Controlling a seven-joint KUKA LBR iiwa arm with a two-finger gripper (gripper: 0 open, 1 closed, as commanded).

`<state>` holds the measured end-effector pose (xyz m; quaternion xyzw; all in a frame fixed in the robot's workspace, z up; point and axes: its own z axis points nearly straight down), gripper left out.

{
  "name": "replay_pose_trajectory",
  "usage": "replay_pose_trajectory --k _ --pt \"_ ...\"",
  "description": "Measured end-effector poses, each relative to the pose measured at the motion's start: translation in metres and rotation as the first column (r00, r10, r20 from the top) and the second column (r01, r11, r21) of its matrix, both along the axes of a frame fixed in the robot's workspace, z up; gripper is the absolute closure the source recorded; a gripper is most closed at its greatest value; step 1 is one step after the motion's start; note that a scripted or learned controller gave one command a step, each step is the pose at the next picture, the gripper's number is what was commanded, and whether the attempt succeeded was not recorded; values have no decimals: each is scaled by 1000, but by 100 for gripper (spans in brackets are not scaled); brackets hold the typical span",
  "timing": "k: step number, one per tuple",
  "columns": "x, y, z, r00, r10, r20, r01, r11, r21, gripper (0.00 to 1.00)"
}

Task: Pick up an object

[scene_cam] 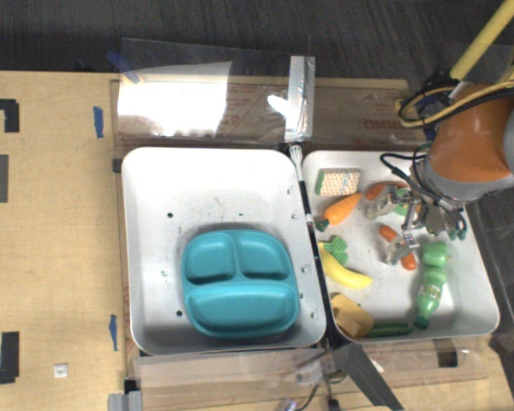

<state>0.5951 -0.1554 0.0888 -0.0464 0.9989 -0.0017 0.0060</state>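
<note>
the arm [471, 148] reaches in from the right and hangs over the right bin [484, 294], its orange band above the wrist. the gripper [409, 229] points down into the middle of that bin, among a small cluster of toy food; whether it is wide or narrow cannot be told from this angle, and nothing can be seen clearly held in it. just below the gripper lies a small orange-red piece [409, 262]. to its left a carrot [343, 208] lies at a slant, with a checked cracker-like block [339, 181] above it near the bin's far wall. a banana [347, 271] lies beside the divider between the bins, a green leafy bit [337, 247] touching its upper end. a green bottle-like toy [431, 281] lies to the right of the gripper, and a tan piece [351, 315] sits near the front wall. the left bin [154, 195] holds a teal divided tray [238, 282].
</note>
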Motion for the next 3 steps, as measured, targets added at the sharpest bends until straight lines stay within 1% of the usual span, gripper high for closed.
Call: replay_pose_trajectory --k 1,2,3 --pt "4 0 15 1000 0 15 0 1000 -3 100" --pt "4 0 13 1000 0 13 0 1000 -2 0" --pt "2 -25 0 1000 -11 0 11 1000 1 0"
